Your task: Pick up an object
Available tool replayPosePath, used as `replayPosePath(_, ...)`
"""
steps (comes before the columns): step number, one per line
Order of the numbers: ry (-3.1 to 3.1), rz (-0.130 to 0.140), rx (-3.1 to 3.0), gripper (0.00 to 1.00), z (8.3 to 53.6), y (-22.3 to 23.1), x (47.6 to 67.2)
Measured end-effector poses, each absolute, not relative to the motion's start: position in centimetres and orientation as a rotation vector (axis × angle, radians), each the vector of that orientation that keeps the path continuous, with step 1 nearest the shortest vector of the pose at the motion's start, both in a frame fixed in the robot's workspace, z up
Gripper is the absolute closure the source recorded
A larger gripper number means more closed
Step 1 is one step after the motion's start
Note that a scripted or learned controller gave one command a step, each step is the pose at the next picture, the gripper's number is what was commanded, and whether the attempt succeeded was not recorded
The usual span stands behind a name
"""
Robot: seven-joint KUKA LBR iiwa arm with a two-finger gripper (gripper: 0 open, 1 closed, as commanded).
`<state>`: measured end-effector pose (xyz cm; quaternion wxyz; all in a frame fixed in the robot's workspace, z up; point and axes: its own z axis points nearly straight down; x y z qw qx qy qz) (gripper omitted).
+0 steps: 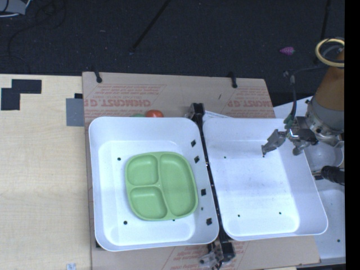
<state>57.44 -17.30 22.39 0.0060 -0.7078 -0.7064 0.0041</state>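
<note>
Gripper [269,146] hovered right of centre over the right bin [264,207]; finger state could not be told. Green divided plate [161,185] lay flat in the left bin [107,151]. Best approach: cross over, pinch its raised rim.

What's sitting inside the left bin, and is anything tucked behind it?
Inside the left bin lies a green divided plate, its three compartments bare. Behind the bin's far rim a red object pokes out, mostly covered by the rim, so I cannot tell what it is.
</note>
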Motion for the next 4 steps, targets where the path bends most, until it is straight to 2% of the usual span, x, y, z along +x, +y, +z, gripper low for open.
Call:
replayPosePath(1,-2.221,0.001,-2.221,0.0,23.1,-17.3,57.7)
replayPosePath(3,-2.218,0.005,-2.217,0.0,11.2,-16.4,58.7)
replayPosePath(4,-2.218,0.004,-2.218,0.0,8.6,-16.2,58.7)
